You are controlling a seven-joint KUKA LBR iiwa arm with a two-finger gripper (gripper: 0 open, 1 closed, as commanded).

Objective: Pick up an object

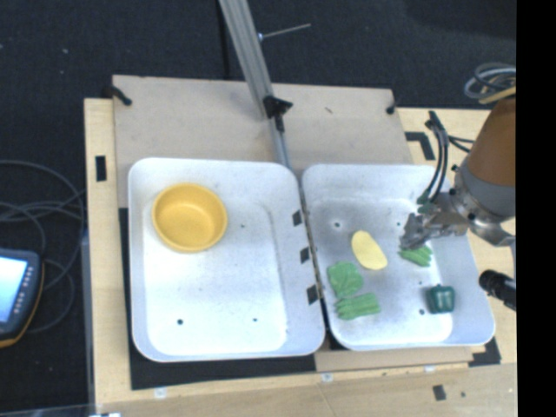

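- A small light-green object (417,255) is lying in the right bin (391,185), near its right wall, and the claw (415,234) is sitting directly over it, touching or nearly touching its top edge.
- I cannot tell from here whether the claw is apart or together, or whether it has any grip on that green piece.
- The arm (493,159) is reaching in from the right, its orange band showing above the wrist.
- A yellow oval piece (369,251) is lying just left of the claw.
- Two leafy green pieces (345,277) (358,305) are resting near the bin's left front.
- A dark green pepper-like object (440,299) is sitting near the right front corner.
- A yellow bowl (189,217) is standing upright in the left bin (217,320).
- Both bins are sitting side by side on the pale surface (217,120).
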